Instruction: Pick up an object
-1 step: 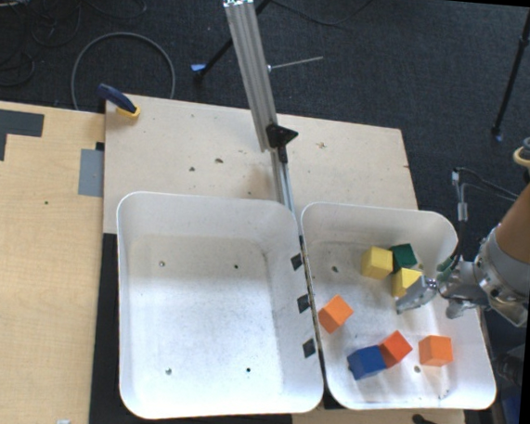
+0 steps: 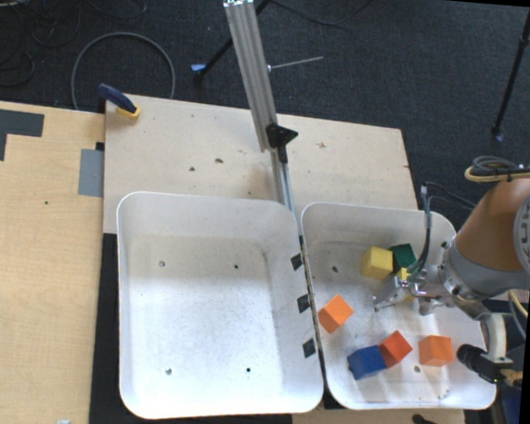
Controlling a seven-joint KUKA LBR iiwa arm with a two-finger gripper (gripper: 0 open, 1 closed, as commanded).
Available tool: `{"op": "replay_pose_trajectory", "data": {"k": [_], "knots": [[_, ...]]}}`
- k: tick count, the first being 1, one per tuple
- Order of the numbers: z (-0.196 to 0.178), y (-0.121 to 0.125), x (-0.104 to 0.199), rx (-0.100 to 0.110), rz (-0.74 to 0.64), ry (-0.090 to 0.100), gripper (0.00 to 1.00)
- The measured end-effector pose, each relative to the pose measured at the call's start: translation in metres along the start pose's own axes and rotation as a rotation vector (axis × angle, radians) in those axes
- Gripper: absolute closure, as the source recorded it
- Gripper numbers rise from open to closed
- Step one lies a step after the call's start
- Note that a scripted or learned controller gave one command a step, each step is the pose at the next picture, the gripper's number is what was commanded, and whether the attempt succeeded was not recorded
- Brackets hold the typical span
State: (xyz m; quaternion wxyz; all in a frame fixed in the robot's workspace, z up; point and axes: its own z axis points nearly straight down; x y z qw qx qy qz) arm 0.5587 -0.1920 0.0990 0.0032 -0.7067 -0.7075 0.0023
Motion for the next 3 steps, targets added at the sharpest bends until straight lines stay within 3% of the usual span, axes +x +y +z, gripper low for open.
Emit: {"op": "replay_pose_trajectory", "data": {"k": [1, 2, 3], "knots": [[-0.004, 0.001, 0.0, -0.005, 0.001, 0.0, 0.0], [0.007, 0.099, 0.033, 0.058, 0.016, 0.003, 0.0], [-0.002, 0.098, 0.032, 0.059, 0.012, 0.003, 1.0]]}}
